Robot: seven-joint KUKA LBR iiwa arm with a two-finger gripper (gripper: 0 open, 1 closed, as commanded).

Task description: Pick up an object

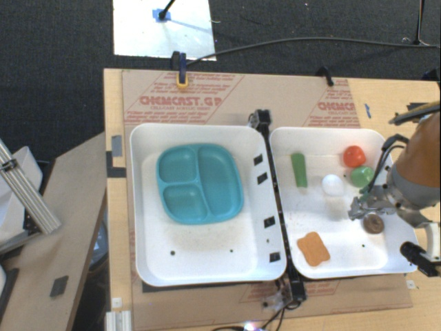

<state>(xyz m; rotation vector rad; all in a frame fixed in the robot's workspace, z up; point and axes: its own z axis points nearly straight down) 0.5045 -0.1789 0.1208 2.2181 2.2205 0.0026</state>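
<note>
Objects for picking lie in the right bin (pixel 386 257): a green stick-shaped piece (pixel 299 169) near its upper left, a white ball (pixel 332 184) at centre, a red ball (pixel 354 156) toward the upper right, a green ball (pixel 361 176) just below the red one, an orange flat piece (pixel 313 248) near the lower left, and a small brown round item (pixel 373 223) at the right side. The gripper (pixel 365 209) sits low over the right bin, just above the brown round item and just beside the green ball. Whether it touches either cannot be confirmed at this resolution, and the state of the jaws cannot be told; nothing is seen held. The arm (pixel 419 167) enters from the right edge, its orange band showing above the wrist. The left bin (pixel 148 250) holds a teal divided tray (pixel 200 183), lying flat near the middle. Both bins rest side by side on a cardboard sheet (pixel 227 95).
</note>
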